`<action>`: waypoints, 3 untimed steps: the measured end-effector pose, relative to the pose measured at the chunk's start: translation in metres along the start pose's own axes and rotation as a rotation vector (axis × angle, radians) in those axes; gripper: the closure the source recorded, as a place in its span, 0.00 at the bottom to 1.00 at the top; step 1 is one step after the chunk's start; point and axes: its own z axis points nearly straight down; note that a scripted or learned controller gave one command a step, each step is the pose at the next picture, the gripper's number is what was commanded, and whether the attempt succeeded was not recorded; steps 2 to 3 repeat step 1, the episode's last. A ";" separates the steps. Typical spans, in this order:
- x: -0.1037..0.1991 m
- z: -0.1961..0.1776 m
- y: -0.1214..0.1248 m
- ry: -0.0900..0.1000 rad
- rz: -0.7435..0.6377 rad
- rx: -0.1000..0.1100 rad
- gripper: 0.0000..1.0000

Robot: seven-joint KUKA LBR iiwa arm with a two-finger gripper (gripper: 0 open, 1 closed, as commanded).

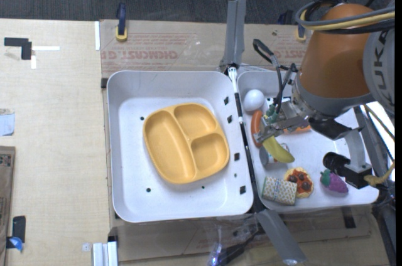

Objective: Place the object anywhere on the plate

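Yellow divided plate (186,143) sits in the left bin (119,152), well left of the jaws (271,127), which hang low over the right bin's (364,196) toys. A banana (278,150) lies just below them, ungrasped; their opening I cannot tell.

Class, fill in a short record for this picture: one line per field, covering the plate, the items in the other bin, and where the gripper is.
plate: yellow plate with three compartments, nothing in them, lying in the left bin
right bin contents: white egg, toy banana, cracker, small pizza piece, purple grapes, an orange item partly hidden
gripper: low over the right bin, just above the banana
fingers: state unclear
task status: nothing placed on the plate yet
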 end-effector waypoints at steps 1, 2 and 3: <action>0.014 0.016 0.055 -0.001 -0.101 -0.002 1.00; 0.014 0.016 0.055 -0.001 -0.101 -0.002 1.00; 0.014 0.016 0.055 -0.001 -0.101 -0.002 1.00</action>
